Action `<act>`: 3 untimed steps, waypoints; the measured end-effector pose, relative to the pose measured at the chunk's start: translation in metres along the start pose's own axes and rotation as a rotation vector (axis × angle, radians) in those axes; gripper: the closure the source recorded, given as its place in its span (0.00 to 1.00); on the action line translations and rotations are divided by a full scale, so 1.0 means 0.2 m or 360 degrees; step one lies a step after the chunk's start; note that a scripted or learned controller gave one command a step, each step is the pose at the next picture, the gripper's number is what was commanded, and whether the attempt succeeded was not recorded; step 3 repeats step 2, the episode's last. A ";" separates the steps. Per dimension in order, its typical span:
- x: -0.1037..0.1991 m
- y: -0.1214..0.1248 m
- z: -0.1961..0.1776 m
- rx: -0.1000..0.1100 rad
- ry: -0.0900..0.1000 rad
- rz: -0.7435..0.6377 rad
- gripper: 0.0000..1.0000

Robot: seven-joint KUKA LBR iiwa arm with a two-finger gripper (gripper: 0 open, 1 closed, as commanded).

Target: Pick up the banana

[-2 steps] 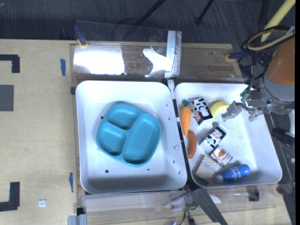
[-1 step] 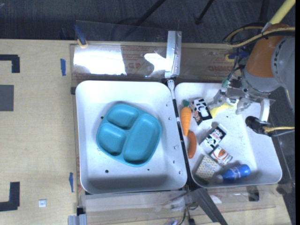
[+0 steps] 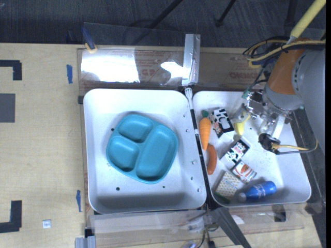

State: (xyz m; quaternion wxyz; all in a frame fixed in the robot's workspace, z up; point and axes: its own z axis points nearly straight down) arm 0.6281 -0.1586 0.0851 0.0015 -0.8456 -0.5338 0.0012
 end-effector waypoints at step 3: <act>0.19 -0.15 -0.51 0.0000 -0.0001 -0.0155 1.00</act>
